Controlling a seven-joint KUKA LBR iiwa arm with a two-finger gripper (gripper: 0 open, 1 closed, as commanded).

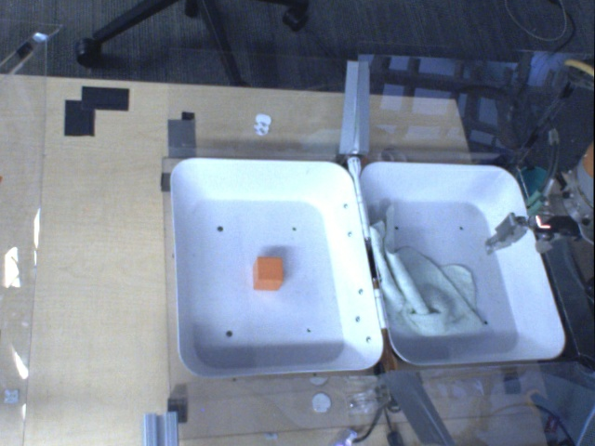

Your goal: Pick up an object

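- Camera view: I read the pick as not started. Nothing is lifted; both candidate objects lie in their bins.
- Orange cube (pixel 269 273) sits flat on the floor of the left bin (pixel 200 193), roughly mid-bin, well apart from every wall. Easiest target in my judgement.
- Pale cloth (pixel 420 284) lies crumpled in the right bin (pixel 483 186), bunched against the wall that bin shares with the left one.
- Gripper (pixel 507 232) hangs at the right bin's right rim, near the cloth but apart from it. The arm enters at the frame edge among cables, and the tool is small and partly blurred, so I can't tell if it's apart or together. Nothing seen in its grasp.
- Left to do, as I judge it: travel over a target, descend, close, lift. That's the whole task.
- Surface: light wooden bench (pixel 93 277); black tape patches (pixel 93 108) at the upper left; a metal rail (pixel 355 110) rises from the joint between the bins.
- Room: dark carpet beyond the bench, with a black office chair base (pixel 200 7) at the top.
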